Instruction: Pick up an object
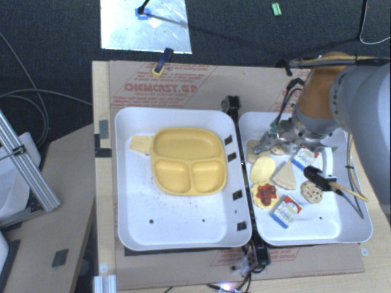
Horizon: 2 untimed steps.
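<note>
Starting on the left of the counter: the left shallow white bin carries a yellow plastic compartment tray, with a pale yellow flat piece tucked at the tray's upper left corner. Nothing over there is being worked.

Moving right, the right shallow white bin is where the action is. The hand is down low at the bin's upper left, in among the toy food. I cannot tell how far it is open, and I see nothing lifted in it, so I judge the pick as not yet made; the grasp and the lift are both left to do.

Closest candidates: a small tan round piece sits just beside the hand, on its left, and a pale yellow oval piece lies just below it. Further down are a tan wedge and a red-topped yellow piece. A chocolate-chip cookie and a small blue, white and red box sit well apart from the hand.
</note>
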Each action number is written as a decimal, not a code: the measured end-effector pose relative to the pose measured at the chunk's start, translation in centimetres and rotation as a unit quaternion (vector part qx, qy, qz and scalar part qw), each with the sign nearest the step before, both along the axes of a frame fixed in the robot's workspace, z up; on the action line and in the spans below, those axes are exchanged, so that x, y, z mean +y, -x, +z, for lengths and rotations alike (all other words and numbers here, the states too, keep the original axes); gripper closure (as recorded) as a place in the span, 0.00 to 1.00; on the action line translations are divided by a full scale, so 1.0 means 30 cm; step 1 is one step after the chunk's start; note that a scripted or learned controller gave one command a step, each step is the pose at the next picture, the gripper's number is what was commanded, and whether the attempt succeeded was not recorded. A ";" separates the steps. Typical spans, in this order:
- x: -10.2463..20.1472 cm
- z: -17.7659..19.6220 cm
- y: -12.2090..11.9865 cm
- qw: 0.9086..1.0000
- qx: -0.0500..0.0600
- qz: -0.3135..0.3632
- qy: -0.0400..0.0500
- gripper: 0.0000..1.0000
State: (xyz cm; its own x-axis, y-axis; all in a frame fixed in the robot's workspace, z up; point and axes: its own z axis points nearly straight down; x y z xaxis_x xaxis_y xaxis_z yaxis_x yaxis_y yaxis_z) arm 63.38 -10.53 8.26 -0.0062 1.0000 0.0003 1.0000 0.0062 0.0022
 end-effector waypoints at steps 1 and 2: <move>-0.075 0.014 -0.065 1.000 -0.002 -0.002 0.000 0.00; -0.078 0.069 -0.076 1.000 -0.007 -0.001 0.002 1.00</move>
